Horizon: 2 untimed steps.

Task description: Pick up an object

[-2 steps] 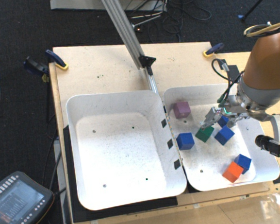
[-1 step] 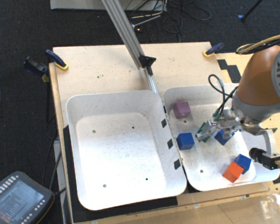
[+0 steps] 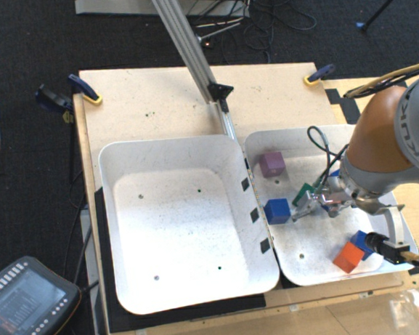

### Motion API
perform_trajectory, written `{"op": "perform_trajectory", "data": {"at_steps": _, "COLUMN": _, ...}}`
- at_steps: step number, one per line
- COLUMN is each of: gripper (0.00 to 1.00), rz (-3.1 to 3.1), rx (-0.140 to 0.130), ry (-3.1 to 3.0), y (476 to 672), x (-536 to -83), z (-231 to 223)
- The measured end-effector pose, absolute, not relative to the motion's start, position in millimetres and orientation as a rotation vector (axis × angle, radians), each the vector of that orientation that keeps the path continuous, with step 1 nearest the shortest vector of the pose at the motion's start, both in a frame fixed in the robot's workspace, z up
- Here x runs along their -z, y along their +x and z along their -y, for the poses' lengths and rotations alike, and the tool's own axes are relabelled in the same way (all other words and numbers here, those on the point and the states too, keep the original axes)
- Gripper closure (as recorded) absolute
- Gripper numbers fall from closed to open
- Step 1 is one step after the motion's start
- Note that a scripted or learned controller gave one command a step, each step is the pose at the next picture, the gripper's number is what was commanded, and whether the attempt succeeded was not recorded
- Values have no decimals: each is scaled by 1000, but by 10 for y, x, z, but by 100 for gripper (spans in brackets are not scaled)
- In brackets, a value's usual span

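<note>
a dark floor surrounds a pale tan worktop [image 3: 160, 102], with cables strewn at the top and a grey teach pendant [image 3: 28, 306] lying at the lower left. an aluminium rail [image 3: 184, 41] slants down from the top to the seam between the bins. blue-and-yellow clamps [image 3: 85, 90] grip the worktop's far corners, one left and another at the right [image 3: 319, 75]. two shallow white bins sit side by side: the left bin [image 3: 118, 207] is speckled with small dark marks, and the right bin [image 3: 306, 268] carries the objects. the arm [image 3: 393, 140], grey with an orange band, reaches in from the right over the right bin. its claw [image 3: 304, 204] hangs low near the bin's middle, with green parts at the tip; whether it is apart or together cannot be told at this size. a blue cube [image 3: 277, 211] lies just left of the claw, close beside it, near the bin's left wall. a purple block [image 3: 272, 163] sits farther back, apart from the claw. an orange block [image 3: 347, 257] and a smaller blue block [image 3: 361, 244] touch each other near the front right corner.
</note>
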<state>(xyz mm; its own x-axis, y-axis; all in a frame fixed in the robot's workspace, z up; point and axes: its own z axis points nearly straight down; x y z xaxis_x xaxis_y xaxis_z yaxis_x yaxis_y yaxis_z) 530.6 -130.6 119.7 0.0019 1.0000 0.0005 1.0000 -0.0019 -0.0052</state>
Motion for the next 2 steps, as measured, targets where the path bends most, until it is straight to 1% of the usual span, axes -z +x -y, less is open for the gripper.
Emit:
{"op": "perform_trajectory", "data": {"at_steps": 1, "gripper": 0, "rz": 2221, "rx": -2, "ry": -2226, "y": 5308, "x": -945, "z": 1318}}
{"op": "perform_trajectory", "data": {"at_steps": 2, "gripper": 100, "rz": 2222, "rx": 1, "ry": -2226, "y": 5313, "x": -1055, "z": 1313}}
